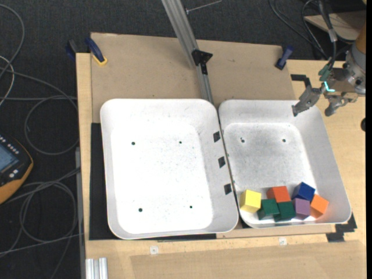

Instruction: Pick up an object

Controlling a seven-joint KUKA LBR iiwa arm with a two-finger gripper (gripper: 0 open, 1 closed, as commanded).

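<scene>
Several small coloured blocks lie bunched along the near wall of the right bin: a yellow block, a red-orange block, two green blocks, a blue block, a purple block and an orange block. My gripper hangs over the far right corner of that bin, well away from the blocks. Its two fingers are spread apart with nothing between them.
The left bin sits beside the right one, joined by black clips. A slanted metal rail crosses the bench at the back. Blue clamps hold the board's far corners. Cables lie on the floor at left.
</scene>
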